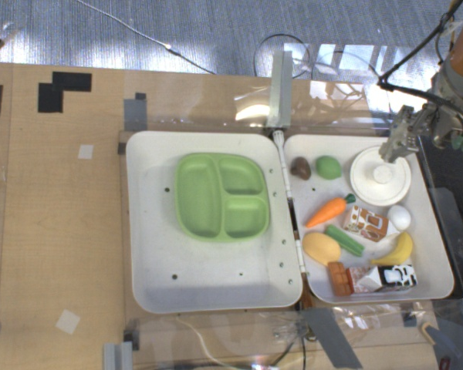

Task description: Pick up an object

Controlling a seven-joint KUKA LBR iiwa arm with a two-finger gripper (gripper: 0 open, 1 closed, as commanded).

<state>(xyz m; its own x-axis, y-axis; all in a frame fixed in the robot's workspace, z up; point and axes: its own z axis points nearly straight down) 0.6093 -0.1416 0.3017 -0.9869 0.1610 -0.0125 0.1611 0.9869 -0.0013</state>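
The grey arm with its orange band enters from the far right, its wrist bent so that the two-finger gripper (pixel 392 146) hangs down over the far right part of the right bin; whether it is parted or closed cannot be told from this angle, and nothing is seen held in it.

The left shallow white bin (pixel 150 284) holds a light green plastic divided plate (pixel 221 196), three compartments, lying flat near the bin's middle.

The right shallow white bin (pixel 440 272) carries the small things. A round white bowl with a raised centre (pixel 379 179) sits directly beneath the gripper, the tip over its far right rim. A yellow banana (pixel 396 250) lies near the right wall, curved, long axis slanting from near-left to far-right. An orange toy carrot (pixel 326 212) lies left of the bowl, its long axis running from near-left up to its green top at far-right. A green cucumber-like stick (pixel 345 240) lies just nearer, slanting the other way. A yellow-orange rounded fruit (pixel 321 247) rests beside it on the left. A small printed carton (pixel 366 222), a white egg (pixel 400 218), a black and white box (pixel 398 277) and a brown block (pixel 339 278) lie nearer still. A green lime-like ball (pixel 329 166) and a dark brown nut-like piece (pixel 300 167) lie far left in the bin, well apart from the gripper.
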